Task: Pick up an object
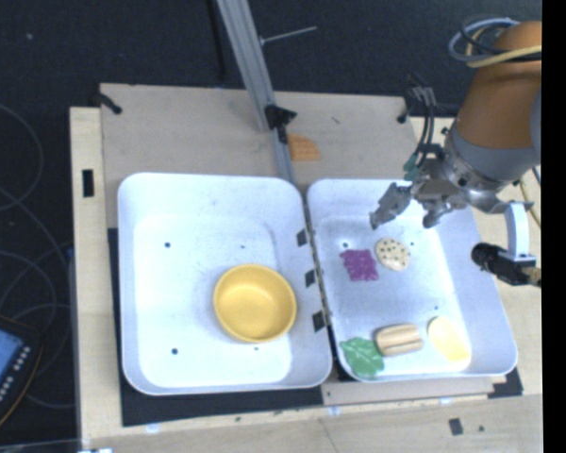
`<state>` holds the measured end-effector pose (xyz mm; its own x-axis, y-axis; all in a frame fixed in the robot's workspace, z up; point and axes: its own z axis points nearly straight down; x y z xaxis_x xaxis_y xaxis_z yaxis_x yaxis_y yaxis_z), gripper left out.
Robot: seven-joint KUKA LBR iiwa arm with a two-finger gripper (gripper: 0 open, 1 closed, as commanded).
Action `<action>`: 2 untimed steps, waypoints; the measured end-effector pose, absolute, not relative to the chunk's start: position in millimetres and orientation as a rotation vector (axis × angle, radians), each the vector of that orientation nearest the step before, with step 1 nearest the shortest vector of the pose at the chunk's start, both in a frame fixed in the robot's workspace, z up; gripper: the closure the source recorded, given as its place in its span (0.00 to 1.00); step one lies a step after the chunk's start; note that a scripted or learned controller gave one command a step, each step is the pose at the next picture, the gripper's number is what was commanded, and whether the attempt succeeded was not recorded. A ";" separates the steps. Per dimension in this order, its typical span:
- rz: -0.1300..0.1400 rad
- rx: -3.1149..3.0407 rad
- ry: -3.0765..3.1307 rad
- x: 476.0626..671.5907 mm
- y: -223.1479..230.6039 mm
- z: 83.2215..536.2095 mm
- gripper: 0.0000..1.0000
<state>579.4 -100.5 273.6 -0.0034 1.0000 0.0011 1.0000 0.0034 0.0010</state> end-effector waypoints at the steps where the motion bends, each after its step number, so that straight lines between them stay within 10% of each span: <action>1: -0.003 -2.219 -2.224 579.5 -100.5 273.7 0.00; 2: 0.007 -2.224 -2.219 578.6 -106.1 231.0 0.00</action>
